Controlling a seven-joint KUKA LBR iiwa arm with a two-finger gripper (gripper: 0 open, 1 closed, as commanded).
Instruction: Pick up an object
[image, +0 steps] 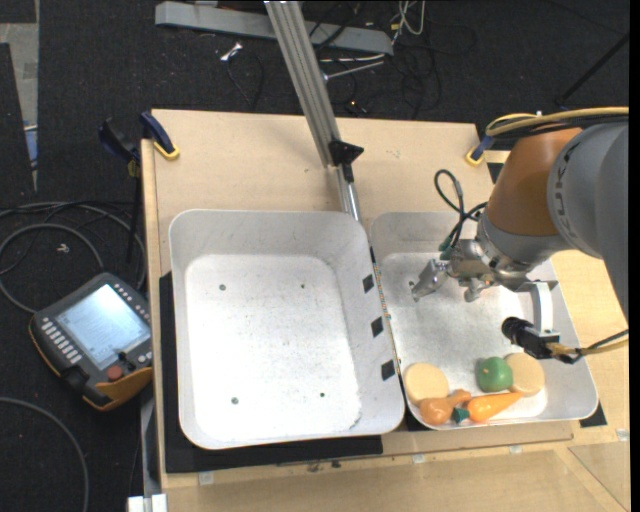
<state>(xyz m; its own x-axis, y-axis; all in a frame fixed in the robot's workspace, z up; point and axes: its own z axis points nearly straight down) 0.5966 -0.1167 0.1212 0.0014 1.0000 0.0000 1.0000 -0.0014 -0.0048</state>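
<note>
In the right bin (410, 235), several toy foods lie bunched along the near edge. They are a green round piece (492, 374), a beige disc (427, 381), a second beige piece (527, 372), an orange carrot (490, 405) and a small orange lump (436, 409). My gripper (445, 288) hangs over the bare middle of that bin, up and to the left of the pile. Its fingers are spread open with nothing between them. The grey and orange arm (545, 190) comes in from the right and hides part of the bin's far right side.
The left bin (200, 235) lies beside the right one, the two rims meeting down the middle. A slanted metal pole (312, 90) crosses the back of the bench. A teach pendant (95, 340) and cables lie on the floor at the left.
</note>
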